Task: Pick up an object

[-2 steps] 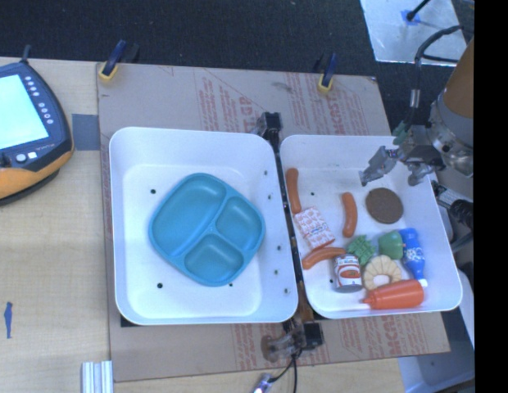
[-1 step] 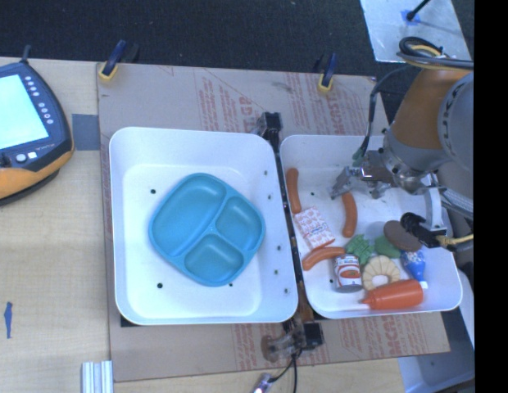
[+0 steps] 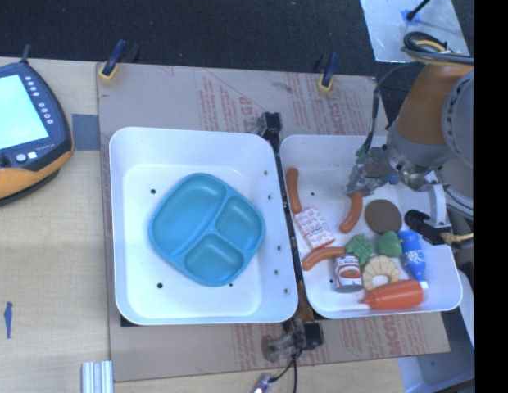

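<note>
My gripper hangs over the right bin, near its far side. Its dark fingers point down-left, just above the upper end of an orange sausage. I see nothing between the fingers. In the same bin lie a long sausage, a third sausage, a red-and-white packet, a brown disc, broccoli, a green piece, a small can, a corn cob, a blue bottle and an orange carrot.
The left bin holds a blue divided plate. A tablet-like pendant lies at the bench's left edge. Clamps sit between the bins. The arm's orange band rises at the right.
</note>
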Robot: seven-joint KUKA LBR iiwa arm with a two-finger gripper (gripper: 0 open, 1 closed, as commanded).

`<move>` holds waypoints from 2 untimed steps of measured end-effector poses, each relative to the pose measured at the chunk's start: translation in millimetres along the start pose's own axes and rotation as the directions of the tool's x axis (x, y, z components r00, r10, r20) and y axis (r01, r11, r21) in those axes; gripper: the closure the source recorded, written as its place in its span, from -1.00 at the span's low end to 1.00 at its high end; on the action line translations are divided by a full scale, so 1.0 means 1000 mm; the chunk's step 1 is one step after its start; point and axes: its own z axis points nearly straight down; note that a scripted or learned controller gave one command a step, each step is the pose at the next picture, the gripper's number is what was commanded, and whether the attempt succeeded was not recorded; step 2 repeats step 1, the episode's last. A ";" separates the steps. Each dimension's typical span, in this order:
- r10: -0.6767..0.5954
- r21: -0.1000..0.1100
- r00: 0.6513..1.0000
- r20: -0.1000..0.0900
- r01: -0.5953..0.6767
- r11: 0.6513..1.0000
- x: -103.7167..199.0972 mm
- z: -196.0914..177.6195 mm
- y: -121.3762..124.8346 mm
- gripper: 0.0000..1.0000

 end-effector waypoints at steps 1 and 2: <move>0.003 -0.003 1.000 -0.003 -0.003 1.000 0.043 -0.130 -0.088 1.00; 0.003 -0.003 1.000 -0.003 -0.003 1.000 0.043 -0.130 -0.088 1.00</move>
